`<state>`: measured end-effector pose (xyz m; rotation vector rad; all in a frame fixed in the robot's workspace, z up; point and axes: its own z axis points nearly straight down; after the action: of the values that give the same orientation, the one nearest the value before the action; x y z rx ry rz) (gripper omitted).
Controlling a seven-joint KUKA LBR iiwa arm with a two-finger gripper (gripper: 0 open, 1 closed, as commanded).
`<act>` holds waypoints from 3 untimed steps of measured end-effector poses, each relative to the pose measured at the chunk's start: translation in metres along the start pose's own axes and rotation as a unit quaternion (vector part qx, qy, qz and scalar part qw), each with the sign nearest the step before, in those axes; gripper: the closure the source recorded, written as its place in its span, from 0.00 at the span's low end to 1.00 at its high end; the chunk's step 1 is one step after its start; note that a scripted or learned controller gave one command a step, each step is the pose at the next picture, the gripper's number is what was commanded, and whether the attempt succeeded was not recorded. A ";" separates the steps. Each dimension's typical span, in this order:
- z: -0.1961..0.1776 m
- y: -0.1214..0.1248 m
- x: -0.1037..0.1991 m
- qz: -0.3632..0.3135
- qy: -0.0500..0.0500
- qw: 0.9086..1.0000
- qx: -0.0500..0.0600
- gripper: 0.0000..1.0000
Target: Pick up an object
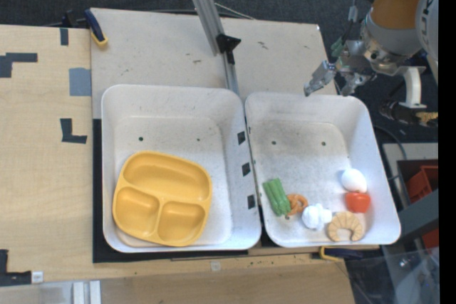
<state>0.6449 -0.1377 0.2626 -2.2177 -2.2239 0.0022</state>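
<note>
Approach step, judging by position: gripper [329,80] at upper right, over right bin's [370,126] far rim, finger state impossible to tell. Next: descend toward croissant [347,226] at lower right.

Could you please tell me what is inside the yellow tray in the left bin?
The yellow tray shows three compartments, all bare yellow plastic. The bin floor beneath it is covered, so anything underneath cannot be seen.
</note>
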 end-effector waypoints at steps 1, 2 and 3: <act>0.000 0.000 0.000 0.000 0.000 1.000 0.000 0.00; 0.044 -0.002 0.002 0.000 0.000 1.000 0.002 0.00; 0.107 -0.009 0.005 0.000 0.000 1.000 0.003 0.00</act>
<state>0.6360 -0.1332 0.1555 -2.2148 -2.2198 0.0093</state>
